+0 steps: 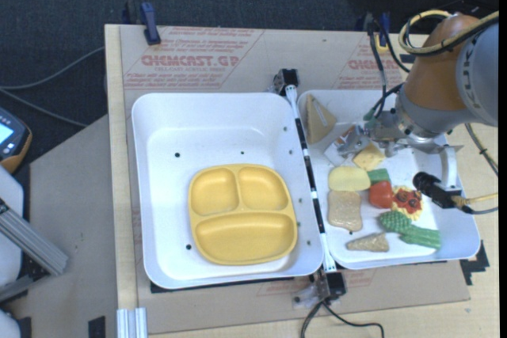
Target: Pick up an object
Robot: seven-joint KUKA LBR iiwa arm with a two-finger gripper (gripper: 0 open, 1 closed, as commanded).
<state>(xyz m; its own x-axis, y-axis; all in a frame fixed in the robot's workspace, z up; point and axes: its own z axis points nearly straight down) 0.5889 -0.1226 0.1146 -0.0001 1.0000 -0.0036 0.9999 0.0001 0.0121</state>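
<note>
My gripper hangs low over the upper middle of the right bin, with the grey and orange arm reaching in from the right. Just below it lies a small pale yellow piece, and I cannot tell whether the two touch. A tan wedge lies to the gripper's left, by the bin's top left corner. Further down are a yellow potato-like piece, a bread slice, a red tomato and a green block.
A pizza slice, green vegetables and a tan piece lie at the right bin's front. The left bin holds a yellow divided plate. The rim between the bins runs just left of the toys.
</note>
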